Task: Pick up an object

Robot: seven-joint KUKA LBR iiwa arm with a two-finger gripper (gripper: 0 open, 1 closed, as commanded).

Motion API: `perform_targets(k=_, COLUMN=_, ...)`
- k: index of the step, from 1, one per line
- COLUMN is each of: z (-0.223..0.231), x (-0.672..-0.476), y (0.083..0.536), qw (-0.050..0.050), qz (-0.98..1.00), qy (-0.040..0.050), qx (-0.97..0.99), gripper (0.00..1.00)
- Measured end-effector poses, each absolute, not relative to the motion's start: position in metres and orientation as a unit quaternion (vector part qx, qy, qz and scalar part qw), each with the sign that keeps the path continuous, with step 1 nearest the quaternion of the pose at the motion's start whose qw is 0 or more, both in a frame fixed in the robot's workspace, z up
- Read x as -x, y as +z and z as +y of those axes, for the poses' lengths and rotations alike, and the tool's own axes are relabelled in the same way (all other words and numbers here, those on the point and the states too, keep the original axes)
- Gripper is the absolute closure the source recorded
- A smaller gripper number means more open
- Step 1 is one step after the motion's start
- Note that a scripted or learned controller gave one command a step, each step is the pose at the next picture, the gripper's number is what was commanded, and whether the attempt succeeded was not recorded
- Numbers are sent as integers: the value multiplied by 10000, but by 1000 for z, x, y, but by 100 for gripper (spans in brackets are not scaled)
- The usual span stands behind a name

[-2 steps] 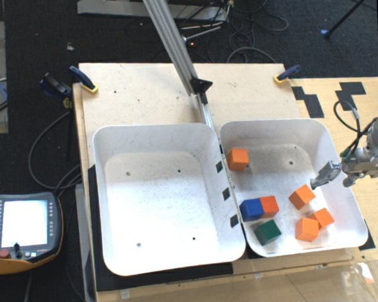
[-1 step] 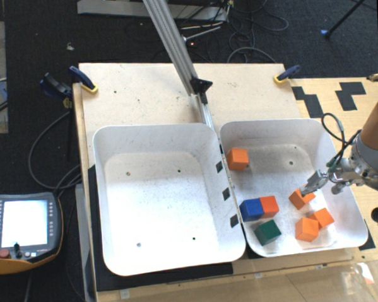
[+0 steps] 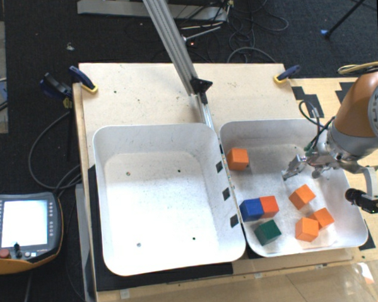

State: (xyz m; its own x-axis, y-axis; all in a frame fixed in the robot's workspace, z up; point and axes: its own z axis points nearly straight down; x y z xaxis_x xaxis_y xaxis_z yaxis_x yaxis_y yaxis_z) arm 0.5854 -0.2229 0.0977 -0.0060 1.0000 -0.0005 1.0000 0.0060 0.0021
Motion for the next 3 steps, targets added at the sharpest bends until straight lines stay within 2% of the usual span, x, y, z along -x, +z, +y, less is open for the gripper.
perform_targets(k=1, z=-224, x=-584, y=101, qw=7, qz=7083, qy=-2, qx=-7059, gripper=0)
perform_targets(k=2, z=-135, x=-620, y=95, qw=1, qz=7107, qy=23, qx=-7035, gripper=0)
perform_targets(k=3, z=-141, x=-618, y=95, qw=5, qz=7084, qy=-1, qx=-7058, gripper=0)
